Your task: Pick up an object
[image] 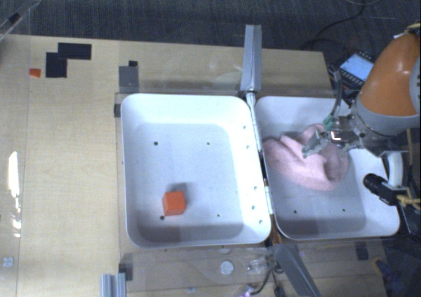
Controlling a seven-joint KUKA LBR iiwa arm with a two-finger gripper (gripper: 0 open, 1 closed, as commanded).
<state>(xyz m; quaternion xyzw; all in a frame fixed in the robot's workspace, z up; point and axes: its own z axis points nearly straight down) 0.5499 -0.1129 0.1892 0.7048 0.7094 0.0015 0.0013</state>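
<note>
A pink cloth (299,163) lies crumpled in the right bin (329,223), spreading from its left wall toward the middle. My gripper (327,140) is low over the cloth's upper right part and seems to touch it, where the fabric bunches up a little. The grey arm with its orange band (391,85) comes in from the right above the bin. A small orange block (174,203) sits in the left bin (197,118), near its front left, far from the gripper.
A metal divider post (252,59) stands between the bins at the back. Black cables and a small device (358,66) lie behind the right bin. Black marker shapes (66,58) are on the bench at far left.
</note>
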